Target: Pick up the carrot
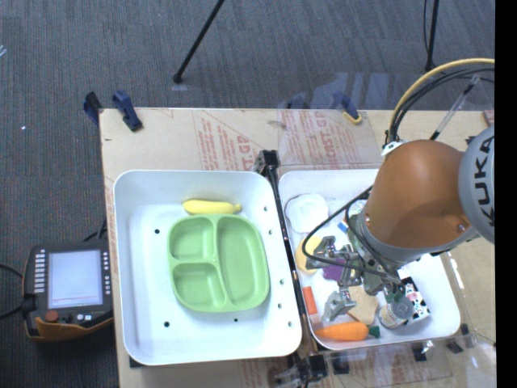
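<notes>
Left bin (137, 217): open floor around green tray (218, 263); banana (212, 208) just behind it. Right bin (446, 314): crowded. Carrot (346, 331) against front wall, end effector (343, 304) just above, small items close on the right, orange piece (309, 299) by the left wall. Arm (420, 204) covering the bin's middle.

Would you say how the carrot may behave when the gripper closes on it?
The carrot looks round and tapered, so it may roll or slip sideways. It probably stays stiff, like a moulded toy. Lying near the bin wall, it may get pushed against it.
</notes>
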Robot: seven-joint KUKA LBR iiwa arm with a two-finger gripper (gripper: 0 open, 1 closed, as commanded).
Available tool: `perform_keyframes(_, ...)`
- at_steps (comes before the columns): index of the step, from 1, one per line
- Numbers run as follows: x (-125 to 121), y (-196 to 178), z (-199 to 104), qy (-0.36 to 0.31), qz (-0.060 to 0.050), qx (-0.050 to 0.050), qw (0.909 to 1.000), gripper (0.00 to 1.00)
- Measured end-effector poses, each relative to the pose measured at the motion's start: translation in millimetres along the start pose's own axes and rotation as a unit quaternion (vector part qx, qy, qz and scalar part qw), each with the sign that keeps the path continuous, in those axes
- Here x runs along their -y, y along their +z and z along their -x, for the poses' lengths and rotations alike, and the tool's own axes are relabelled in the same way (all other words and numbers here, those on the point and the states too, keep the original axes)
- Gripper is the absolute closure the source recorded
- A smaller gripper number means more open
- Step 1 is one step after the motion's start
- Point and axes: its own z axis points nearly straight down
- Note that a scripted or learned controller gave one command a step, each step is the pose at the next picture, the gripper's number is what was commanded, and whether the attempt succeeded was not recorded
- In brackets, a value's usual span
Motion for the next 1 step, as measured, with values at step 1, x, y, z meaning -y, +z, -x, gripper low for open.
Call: perform_keyframes(1,35.9,-0.2,38.3,0.111,-0.001,0.001,0.9939,0.00)
